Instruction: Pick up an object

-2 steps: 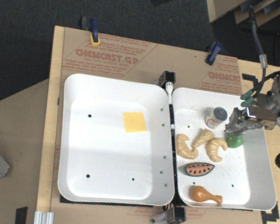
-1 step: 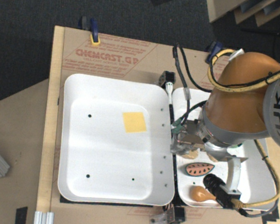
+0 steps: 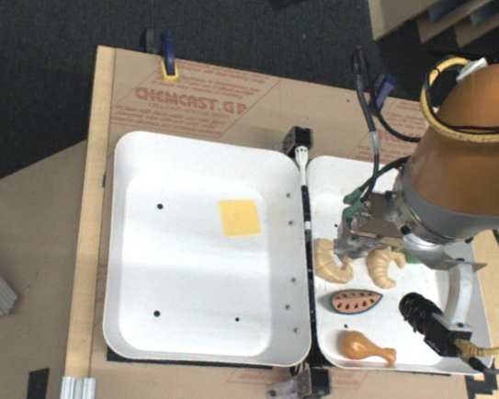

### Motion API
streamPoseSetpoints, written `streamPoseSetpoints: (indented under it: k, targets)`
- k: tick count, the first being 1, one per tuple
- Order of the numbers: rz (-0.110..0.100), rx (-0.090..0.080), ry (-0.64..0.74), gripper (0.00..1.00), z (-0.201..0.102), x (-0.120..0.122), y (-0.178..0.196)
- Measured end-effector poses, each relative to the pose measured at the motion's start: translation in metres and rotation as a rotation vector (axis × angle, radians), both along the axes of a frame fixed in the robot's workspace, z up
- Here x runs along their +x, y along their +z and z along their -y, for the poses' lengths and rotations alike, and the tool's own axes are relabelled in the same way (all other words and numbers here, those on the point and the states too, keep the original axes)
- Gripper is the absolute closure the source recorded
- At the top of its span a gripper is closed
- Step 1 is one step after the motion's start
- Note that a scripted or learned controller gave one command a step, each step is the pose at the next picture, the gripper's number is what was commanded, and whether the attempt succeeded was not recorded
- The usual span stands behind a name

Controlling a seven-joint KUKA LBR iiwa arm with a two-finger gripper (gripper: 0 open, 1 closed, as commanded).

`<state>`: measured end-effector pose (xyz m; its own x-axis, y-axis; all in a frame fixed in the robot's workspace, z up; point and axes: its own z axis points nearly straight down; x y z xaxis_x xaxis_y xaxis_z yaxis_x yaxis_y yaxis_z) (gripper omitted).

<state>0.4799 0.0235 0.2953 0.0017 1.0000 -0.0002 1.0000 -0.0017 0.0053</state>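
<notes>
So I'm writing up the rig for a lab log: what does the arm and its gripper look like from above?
The arm is bulky and rounded, with a broad orange band above a grey wrist section. Black cables and a yellow one loop around the orange part. Below the wrist sits a metallic grey gripper, boxy and compact, with some green wiring beside it.

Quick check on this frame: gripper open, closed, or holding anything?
Gripper: cannot be told; it sits low in the right bin, over the pale croissant-shaped item.
</notes>
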Motion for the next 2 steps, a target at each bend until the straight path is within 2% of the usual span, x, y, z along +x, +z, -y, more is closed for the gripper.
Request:
streamPoseSetpoints:
  k: [1,2]
  targets:
    - [-0.013,0.0,0.001,1.0,-0.006,0.045,-0.075]
    - [0.01,0.003,0.008,1.0,-0.055,0.086,0.026]
